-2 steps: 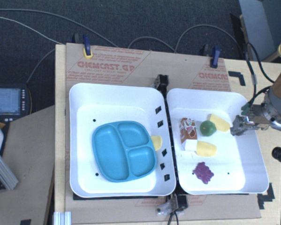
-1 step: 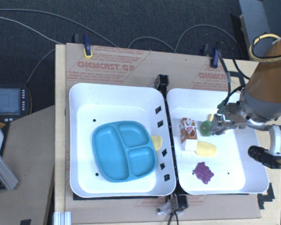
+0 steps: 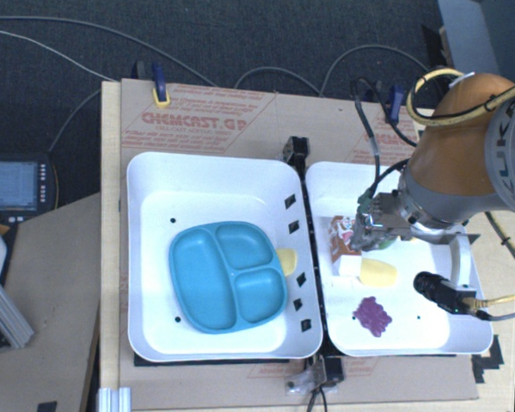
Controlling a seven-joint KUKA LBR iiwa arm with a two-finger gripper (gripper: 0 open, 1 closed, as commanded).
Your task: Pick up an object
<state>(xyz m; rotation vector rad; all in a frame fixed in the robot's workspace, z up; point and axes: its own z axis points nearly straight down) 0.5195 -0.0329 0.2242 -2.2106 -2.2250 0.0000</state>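
Camera view: gripper (image 3: 372, 237) is down in right bin (image 3: 423, 334), right at the red-brown packet (image 3: 341, 234) by the divider side; can't tell its grip state. Below packet: white block (image 3: 348, 266) touching yellow piece (image 3: 378, 273), purple cluster (image 3: 372, 314) further down. Risk: items crowd together, so gripper could nudge neighbours or snag two. Packet sits near bin wall, little room there; more open floor near purple cluster. Left bin (image 3: 142, 264) holds blue tray (image 3: 226, 277).

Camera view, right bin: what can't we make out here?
- Gripper: fingers' state, masked by the wrist above.
- Brown and white packet: far part hidden under the gripper; print too small to read.
- Small yellow item: partly behind the blue tray.
- Purple object: identity unclear.
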